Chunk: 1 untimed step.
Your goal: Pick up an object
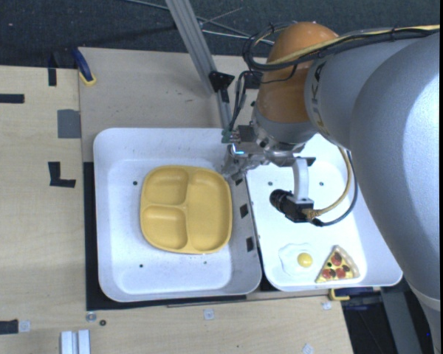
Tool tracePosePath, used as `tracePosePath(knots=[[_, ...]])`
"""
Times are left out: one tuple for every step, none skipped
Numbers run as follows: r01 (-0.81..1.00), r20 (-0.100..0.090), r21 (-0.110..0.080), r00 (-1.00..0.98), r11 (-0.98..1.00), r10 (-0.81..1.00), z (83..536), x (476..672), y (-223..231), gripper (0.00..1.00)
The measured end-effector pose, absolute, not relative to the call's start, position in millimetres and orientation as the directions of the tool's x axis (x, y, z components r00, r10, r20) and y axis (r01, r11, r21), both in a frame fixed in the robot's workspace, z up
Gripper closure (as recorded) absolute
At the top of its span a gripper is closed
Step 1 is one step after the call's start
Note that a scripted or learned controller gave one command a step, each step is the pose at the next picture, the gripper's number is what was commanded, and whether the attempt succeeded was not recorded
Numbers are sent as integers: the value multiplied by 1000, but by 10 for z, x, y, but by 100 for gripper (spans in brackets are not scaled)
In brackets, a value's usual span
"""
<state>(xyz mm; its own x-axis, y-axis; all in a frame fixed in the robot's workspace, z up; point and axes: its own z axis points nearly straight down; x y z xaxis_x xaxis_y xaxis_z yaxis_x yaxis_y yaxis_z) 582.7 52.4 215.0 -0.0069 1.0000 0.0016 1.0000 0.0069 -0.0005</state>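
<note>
Two white bins are set side by side on the surface [37,220]; the left bin [118,198] carries a yellow divided plate [186,209] at its centre; the right bin [369,264] carries a toy fried egg [301,259] and a toy pizza slice [337,265], both at 6 o'clock; the pincer [240,157] is seen over the divider between the bins, at about 1 o'clock from the plate, hidden under the wrist; whether it is apart or together cannot be told; nothing is seen held. Risks, as judged: a descent here could strike the bin walls; the plate's broad shallow rim may slip from a narrow grip; the egg and slice lie flat and could be missed. No legible writing or brand is visible.
</note>
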Motion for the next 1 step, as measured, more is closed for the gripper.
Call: tracePosePath(knots=[[1000,1,2,-6,6,1000,2233,6203,1003,100]])
